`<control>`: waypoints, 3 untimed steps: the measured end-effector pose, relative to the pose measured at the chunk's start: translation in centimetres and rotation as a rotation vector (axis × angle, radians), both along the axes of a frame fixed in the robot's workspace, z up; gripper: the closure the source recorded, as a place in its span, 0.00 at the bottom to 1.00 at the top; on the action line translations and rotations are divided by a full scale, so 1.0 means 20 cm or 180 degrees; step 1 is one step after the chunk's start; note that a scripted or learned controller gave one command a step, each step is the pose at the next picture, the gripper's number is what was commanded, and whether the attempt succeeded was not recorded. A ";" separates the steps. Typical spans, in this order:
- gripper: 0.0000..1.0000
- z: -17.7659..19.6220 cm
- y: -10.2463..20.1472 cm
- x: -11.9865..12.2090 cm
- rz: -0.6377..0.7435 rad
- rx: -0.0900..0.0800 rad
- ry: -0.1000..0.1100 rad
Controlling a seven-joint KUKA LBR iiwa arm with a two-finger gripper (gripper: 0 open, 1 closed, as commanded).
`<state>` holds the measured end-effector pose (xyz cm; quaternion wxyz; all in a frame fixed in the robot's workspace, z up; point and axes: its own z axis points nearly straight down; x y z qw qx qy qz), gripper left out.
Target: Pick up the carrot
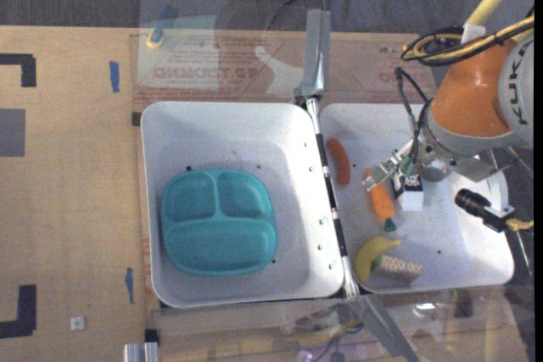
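The carrot (382, 203) lies in the right bin (475, 258), an orange stub pointing up-left with its green tip toward the front. My gripper (394, 185) hangs at the carrot's upper right, close above its thick end. The fingers stand open and nothing is held between them. The carrot rests on the bin floor. The grey arm with its orange band reaches in from the right.
In the same bin, a reddish sausage (338, 161) lies by the left wall, with a banana (373, 255) and a tan cracker-like piece (399, 269) at the front. A teal divided plate (218, 222) sits in the left bin (170, 131). Cables hang near the arm.
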<state>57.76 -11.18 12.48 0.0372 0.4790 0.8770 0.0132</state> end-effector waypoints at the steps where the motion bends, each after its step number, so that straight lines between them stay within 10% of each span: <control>1: 0.00 -0.06 -0.09 0.20 -0.0636 0.0062 0.0157; 2: 0.00 -0.08 0.02 -0.12 -0.1400 0.0090 0.0016; 3: 1.00 -0.02 0.00 -0.10 -0.1414 0.0080 -0.0023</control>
